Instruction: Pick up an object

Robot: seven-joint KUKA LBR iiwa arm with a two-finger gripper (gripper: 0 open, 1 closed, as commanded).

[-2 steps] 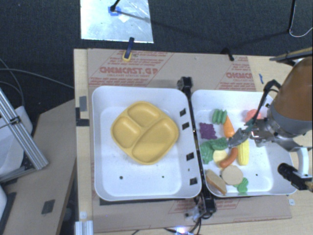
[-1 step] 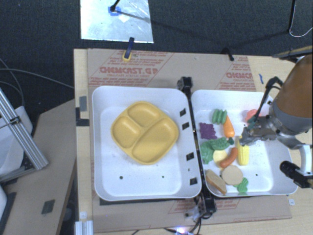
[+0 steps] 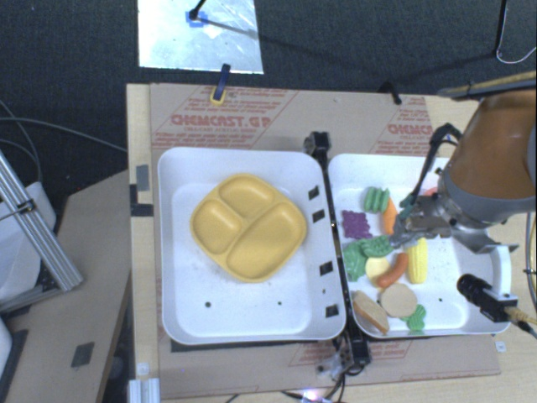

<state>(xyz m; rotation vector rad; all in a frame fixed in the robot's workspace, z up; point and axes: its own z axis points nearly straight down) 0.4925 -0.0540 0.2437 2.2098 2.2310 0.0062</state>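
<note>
The pincer (image 3: 401, 225) hangs low over the right-hand shallow white bin (image 3: 453, 313), its dark tip among the toy food, and we cannot tell whether it is released or clenched, nor whether anything sits in it; the grey wrist and orange band of the arm (image 3: 495, 154) cover the far right of that bin.

The task names no single thing, so any piece in the heap will serve. Just beside the tip lie a leafy green plastic vegetable (image 3: 369, 248) and, to its right, a ribbed yellow plastic corn cob (image 3: 417, 259). Farther off are a green ridged pod (image 3: 377, 199), a knobbly purple grape bunch (image 3: 356, 223) and a small orange carrot (image 3: 390, 217). Nearer to us sit a reddish-orange sausage shape (image 3: 393, 274), a tan round bread disc (image 3: 400, 299) and a pale bread slice (image 3: 370, 311).

We judge these to be light, stiff, hollow plastic with a smooth, somewhat slippery skin, not fragile. The corn cob looks the kindest target: long and ribbed, best taken across its narrow middle. The pieces crowd and touch, so a neighbour may get nudged.

In the left-hand white bin (image 3: 180, 309) rests a yellow plastic divided plate (image 3: 248, 226), glossy, with three compartments. Both bins stand on a printed cardboard sheet (image 3: 277, 116) on the desk.
</note>
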